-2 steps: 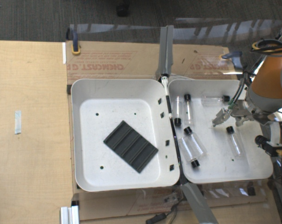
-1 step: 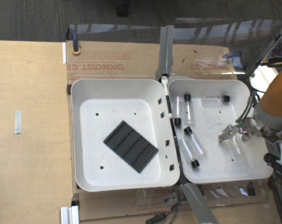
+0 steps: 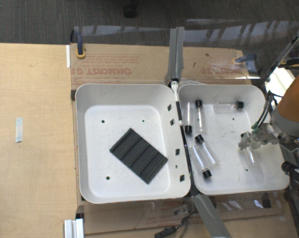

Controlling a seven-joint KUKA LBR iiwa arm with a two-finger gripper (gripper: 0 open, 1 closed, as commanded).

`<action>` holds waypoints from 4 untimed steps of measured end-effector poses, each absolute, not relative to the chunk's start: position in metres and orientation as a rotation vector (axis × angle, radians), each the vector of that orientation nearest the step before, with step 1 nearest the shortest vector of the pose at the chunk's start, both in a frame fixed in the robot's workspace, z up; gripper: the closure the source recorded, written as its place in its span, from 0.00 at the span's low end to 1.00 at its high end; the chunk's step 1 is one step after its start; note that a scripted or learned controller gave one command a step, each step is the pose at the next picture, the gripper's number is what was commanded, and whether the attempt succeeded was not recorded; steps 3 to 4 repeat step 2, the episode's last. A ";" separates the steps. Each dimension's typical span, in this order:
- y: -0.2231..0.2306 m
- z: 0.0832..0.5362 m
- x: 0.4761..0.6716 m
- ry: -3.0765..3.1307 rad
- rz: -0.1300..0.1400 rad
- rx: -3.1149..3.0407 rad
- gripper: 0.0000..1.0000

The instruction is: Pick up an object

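Observation:
A dark grey ribbed slab (image 3: pixel 138 155) lies tilted in the middle of the left bin (image 3: pixel 90 133). The right bin (image 3: pixel 228 182) holds several clear tubes with black caps. Two of them (image 3: pixel 198 115) stand side by side near its left wall, one (image 3: pixel 227 105) lies across the back, and one (image 3: pixel 204 156) lies on a slant at the front left. My gripper (image 3: pixel 248 143) hangs low over the right side of this bin, reaching in from the right. A further clear tube (image 3: pixel 250 156) lies right below it.
The bins meet at a hinged divider (image 3: pixel 179 128). Flattened cardboard (image 3: pixel 124 66) lies behind them, and the wooden bench top (image 3: pixel 30 133) extends to the left. Cables (image 3: pixel 268 108) run along the right bin's far right rim.

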State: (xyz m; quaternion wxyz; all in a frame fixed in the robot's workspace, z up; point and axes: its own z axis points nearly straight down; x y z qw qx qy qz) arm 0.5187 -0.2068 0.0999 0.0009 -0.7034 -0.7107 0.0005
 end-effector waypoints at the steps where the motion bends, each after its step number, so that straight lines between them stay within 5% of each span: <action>1: -0.162 0.193 0.523 -2.154 0.003 -2.287 1.00; 2: -0.101 0.217 0.552 -2.078 0.004 -2.355 1.00; 4: -0.101 0.217 0.552 -2.078 0.004 -2.355 1.00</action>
